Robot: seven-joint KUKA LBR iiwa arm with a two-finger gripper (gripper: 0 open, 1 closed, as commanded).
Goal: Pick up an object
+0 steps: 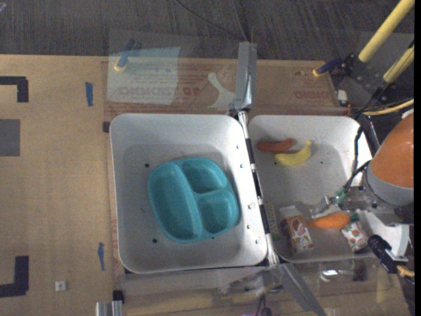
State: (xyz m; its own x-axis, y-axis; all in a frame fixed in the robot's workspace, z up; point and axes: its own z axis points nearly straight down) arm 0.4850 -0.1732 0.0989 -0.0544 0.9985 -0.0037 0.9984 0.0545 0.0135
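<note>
Right now I see the arm (395, 163) reaching in over the right bin (342, 131), its orange band bright above the wrist. The gripper (329, 210) sits low in the near part of that bin, directly over an orange carrot-like piece (331, 221). The metal tips touch or nearly touch the top of that piece, but I cannot tell from this slant whether they are spread, closed, or actually clamped on it, so I do not count it as held.

Just left of the orange piece, a small juice carton (297, 232) lies on the bin floor, close beside it. On the other side, partly under the wrist, there is a small white packet with red print (355, 236). Toward the far wall of the same bin, a red sausage (276, 145) and a yellow banana (294, 155) lie side by side, touching or almost so, well apart from the gripper.

The left bin (131, 176) holds a teal divided tray (192, 199) with three compartments, lying flat near the middle.
</note>
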